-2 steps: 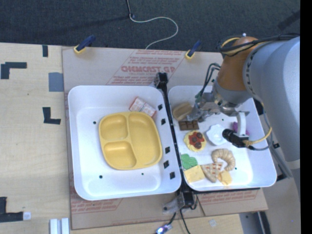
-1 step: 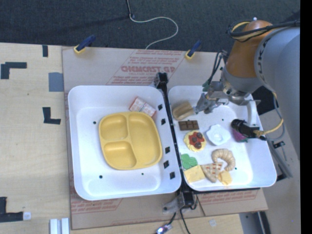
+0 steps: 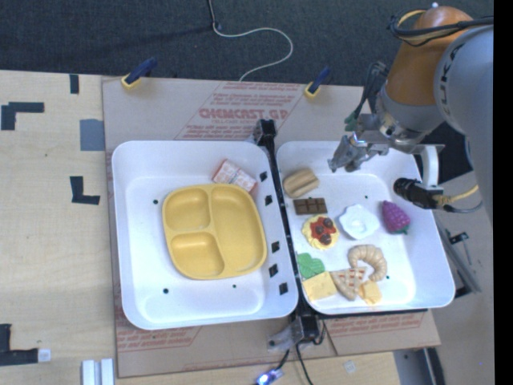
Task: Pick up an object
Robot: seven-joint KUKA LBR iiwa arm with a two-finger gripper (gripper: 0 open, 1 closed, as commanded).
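Note:
My gripper (image 3: 346, 161) hangs over the far edge of the right bin (image 3: 425, 283), its dark fingers pointing down with nothing visible between them. Below it in that bin lie toy foods: a tan bread roll (image 3: 300, 182), a brown chocolate bar (image 3: 310, 207), a round tart with red berries (image 3: 321, 231), a white cup-like piece (image 3: 357, 222), purple grapes (image 3: 394, 216), a croissant (image 3: 368, 261), a green leaf piece (image 3: 309, 264), a yellow cheese wedge (image 3: 321, 285) and a waffle slice (image 3: 349, 282).
The left bin (image 3: 136, 295) holds a yellow divided plate (image 3: 214, 230) and a small pink-and-white packet (image 3: 234, 174) at its far side. A black clip divider (image 3: 275, 215) runs between the bins. Blue and yellow clamps (image 3: 139, 72) sit at the cardboard's far corners.

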